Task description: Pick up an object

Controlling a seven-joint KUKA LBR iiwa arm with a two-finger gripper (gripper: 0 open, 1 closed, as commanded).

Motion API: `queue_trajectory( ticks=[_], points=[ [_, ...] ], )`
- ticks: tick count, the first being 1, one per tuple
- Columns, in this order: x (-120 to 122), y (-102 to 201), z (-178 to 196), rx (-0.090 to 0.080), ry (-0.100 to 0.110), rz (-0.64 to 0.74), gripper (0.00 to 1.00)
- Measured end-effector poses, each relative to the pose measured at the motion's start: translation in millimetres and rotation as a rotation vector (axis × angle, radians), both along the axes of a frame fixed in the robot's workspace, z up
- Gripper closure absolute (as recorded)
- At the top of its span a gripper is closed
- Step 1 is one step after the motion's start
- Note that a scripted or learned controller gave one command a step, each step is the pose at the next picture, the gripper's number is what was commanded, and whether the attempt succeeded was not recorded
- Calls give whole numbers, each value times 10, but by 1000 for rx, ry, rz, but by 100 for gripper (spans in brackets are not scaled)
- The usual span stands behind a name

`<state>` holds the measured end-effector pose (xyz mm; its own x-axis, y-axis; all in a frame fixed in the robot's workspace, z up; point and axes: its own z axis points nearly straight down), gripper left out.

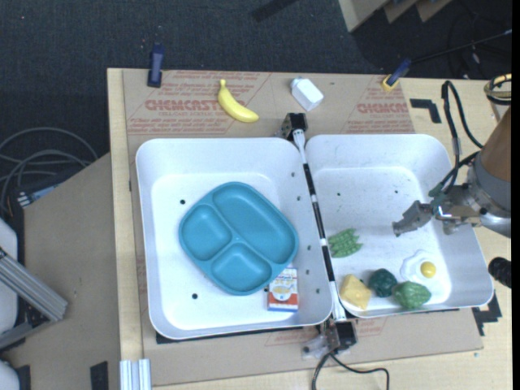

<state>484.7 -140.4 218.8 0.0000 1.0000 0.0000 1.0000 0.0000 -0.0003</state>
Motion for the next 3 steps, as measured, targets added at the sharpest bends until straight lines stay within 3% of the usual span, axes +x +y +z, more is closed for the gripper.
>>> queue_trajectory(
  ticks=[1,2,3],
  points=[
    [-62,236,-709,1,2,0,0],
    [93,-522,-431,-2,-2,-1,0],
    [678,-755,-967,-1,-2,0,0]
  ],
)
